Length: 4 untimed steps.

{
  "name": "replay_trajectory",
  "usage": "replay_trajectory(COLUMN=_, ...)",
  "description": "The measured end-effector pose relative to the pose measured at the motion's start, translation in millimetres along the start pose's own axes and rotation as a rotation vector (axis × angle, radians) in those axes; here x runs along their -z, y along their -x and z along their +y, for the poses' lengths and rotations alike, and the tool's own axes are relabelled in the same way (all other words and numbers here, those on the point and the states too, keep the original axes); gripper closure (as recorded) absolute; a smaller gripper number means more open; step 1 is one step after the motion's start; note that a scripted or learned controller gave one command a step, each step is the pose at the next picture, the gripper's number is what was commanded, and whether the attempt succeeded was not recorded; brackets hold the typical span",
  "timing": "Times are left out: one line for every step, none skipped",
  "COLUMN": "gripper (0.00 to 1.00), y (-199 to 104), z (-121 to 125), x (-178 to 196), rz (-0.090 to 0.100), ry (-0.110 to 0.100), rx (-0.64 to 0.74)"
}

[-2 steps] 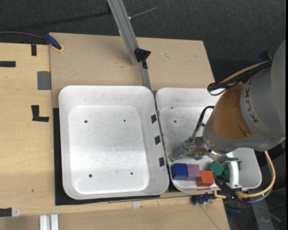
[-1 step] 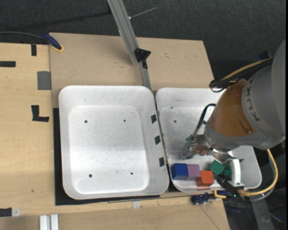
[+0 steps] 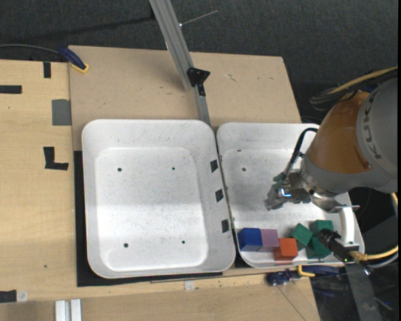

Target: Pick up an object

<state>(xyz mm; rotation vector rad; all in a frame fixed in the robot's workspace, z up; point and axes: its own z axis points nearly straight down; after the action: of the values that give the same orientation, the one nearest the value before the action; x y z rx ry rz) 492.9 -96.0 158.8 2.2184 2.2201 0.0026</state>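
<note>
Two shallow white bins are set side by side on the bench, the left bin [image 3: 150,196] lying well to the gripper's left and the right bin [image 3: 254,152] lying under it. The grey arm [image 3: 351,146], with its orange band, is reached in from the right over the right bin. The gripper [image 3: 279,197] is seen above the bin floor, with nothing visible in it; whether it is clenched or released cannot be told. The blocks are gathered below the gripper along the bin's near wall: two green blocks [image 3: 312,238] below and to its right, a blue block [image 3: 250,238] below and to its left, a purple block [image 3: 270,238] and an orange block [image 3: 287,248] almost straight below.
</note>
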Motion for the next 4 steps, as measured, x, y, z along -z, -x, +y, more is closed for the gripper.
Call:
replay_trajectory(gripper=1.0, y=0, z=6, x=43, rz=0.0, ry=0.0, rx=0.001)
replay_trajectory(gripper=1.0, y=0, z=8, x=85, rz=0.0, ry=0.0, rx=0.001)
replay_trajectory(gripper=1.0, y=-41, z=42, x=92, rz=0.002, ry=-0.003, rx=0.005)
replay_trajectory(gripper=1.0, y=-73, z=74, x=92, rz=0.002, ry=-0.003, rx=0.004)
